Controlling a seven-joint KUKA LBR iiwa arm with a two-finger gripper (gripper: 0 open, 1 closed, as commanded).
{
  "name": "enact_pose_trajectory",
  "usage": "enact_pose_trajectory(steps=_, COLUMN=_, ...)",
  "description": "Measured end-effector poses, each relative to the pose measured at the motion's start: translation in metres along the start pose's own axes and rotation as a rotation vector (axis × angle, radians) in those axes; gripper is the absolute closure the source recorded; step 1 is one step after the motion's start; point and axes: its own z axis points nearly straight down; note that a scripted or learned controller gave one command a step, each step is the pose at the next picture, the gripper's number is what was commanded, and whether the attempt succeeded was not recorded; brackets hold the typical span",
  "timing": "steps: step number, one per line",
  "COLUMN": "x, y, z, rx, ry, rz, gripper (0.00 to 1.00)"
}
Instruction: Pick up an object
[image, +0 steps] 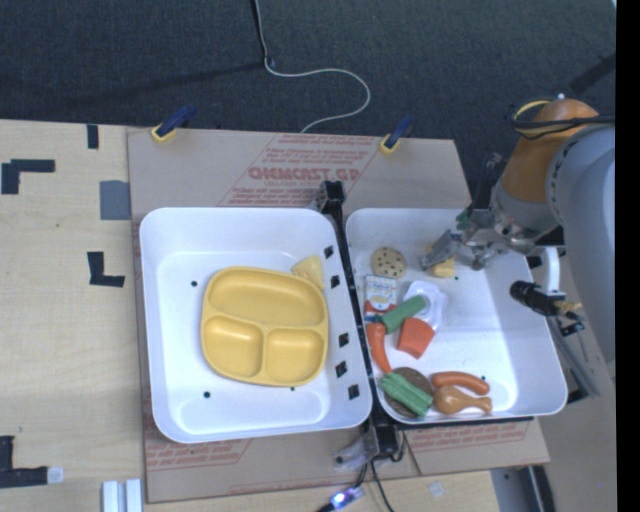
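My gripper (441, 259) hangs low over the back of the right bin (520, 350), reaching in from the right. A small yellow piece (444, 268) sits right at its tip; whether it is gripped is unclear. Left of the gripper lies a speckled cookie (388, 262). Below that are a small printed packet (380, 292), a green piece (404, 312), an orange-red block (416, 337) and an orange carrot (377, 346). Along the front wall lie a brown and green patty (405, 390), a red sausage (460, 380) and a tan drumstick (466, 403).
The left bin (170, 300) holds a yellow divided plate (265, 325) and a pale yellow wedge (310, 268) at its back right. The arm's orange band (545, 130) rises at the right. A black divider (345, 300) runs between the bins.
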Motion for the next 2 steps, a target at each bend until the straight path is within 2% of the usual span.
enact_pose_trajectory(steps=1, x=0.000, y=0.001, z=-0.013, rx=-0.003, ry=-0.002, rz=-0.001, gripper=1.00)
enact_pose_trajectory(steps=2, x=0.008, y=-0.001, z=-0.074, rx=-0.008, ry=0.001, rz=0.001, gripper=1.00)
